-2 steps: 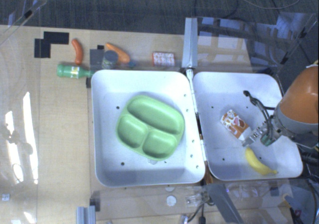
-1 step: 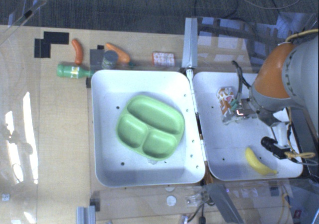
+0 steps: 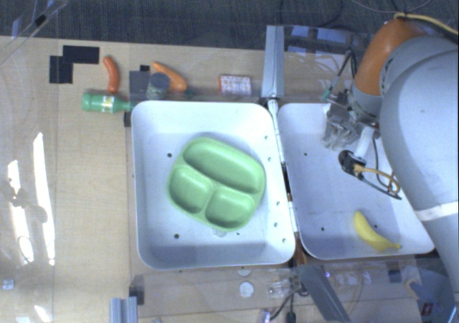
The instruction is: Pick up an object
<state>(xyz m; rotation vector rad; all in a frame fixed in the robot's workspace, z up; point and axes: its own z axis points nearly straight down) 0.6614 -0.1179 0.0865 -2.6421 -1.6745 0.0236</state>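
Observation:
A yellow banana (image 3: pixel 373 233) lies near the front right corner of the right bin (image 3: pixel 323 199). A green divided plate (image 3: pixel 216 182) with three compartments sits in the middle of the left bin (image 3: pixel 154 192). My gripper (image 3: pixel 340 135) hangs over the upper part of the right bin, well behind the banana, with nothing seen between its fingers. The grey arm with its orange band (image 3: pixel 384 49) comes in from the right and covers the bin's right side.
Behind the left bin on the bench lie a green bottle (image 3: pixel 105 103), an orange sausage-like toy (image 3: pixel 110 73), a carrot-like toy (image 3: pixel 171 76) beside a dark cup (image 3: pixel 158 84), and a small red-and-white packet (image 3: pixel 235 85). A metal divider (image 3: pixel 271 63) stands between the bins.

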